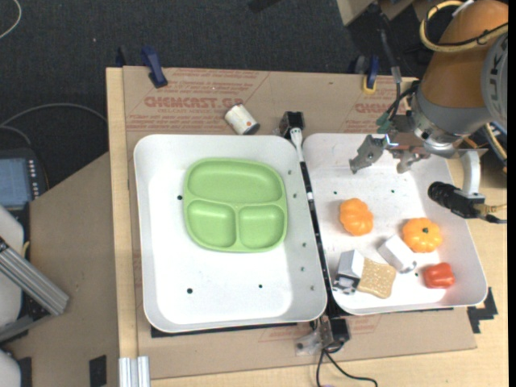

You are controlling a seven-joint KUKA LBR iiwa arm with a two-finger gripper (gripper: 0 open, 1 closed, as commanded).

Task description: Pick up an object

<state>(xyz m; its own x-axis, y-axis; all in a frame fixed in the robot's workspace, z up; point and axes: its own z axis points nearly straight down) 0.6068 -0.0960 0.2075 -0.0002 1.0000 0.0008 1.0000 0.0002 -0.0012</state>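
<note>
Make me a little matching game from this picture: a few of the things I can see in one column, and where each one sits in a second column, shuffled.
Things:
1. green divided plate
2. red toy pepper
3. gripper
4. small white cylinder

Places:
A. on the cardboard, behind the bins
B. near the front right corner of the right bin
C. in the left bin
D. over the back part of the right bin

Pairs: 1-C, 2-B, 3-D, 4-A
</note>
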